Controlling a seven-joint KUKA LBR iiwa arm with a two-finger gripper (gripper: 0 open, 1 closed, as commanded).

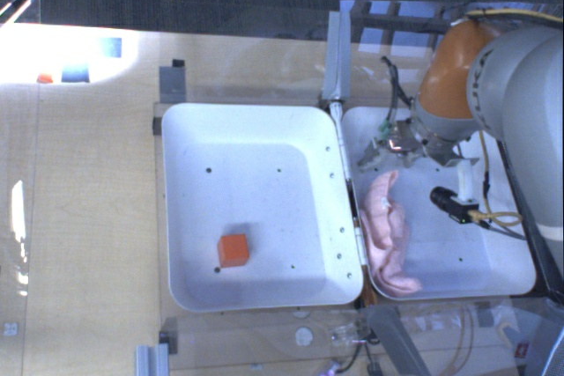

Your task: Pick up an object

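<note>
A small orange block (233, 250) lies in the left bin (189, 136), towards its front. A pink, soft, crumpled object (386, 229) lies along the left wall of the right bin (502, 277). My gripper (386, 145) hangs over the back left part of the right bin, just above the pink object's far end. The grey wrist and orange band (449, 75) cover most of the gripper from above.
The arm's bulk (520, 101) covers the right bin's back right part, and a black fitting with cables (454, 203) sticks out over the bin's middle. A metal divider post (335, 57) stands behind the two bins.
</note>
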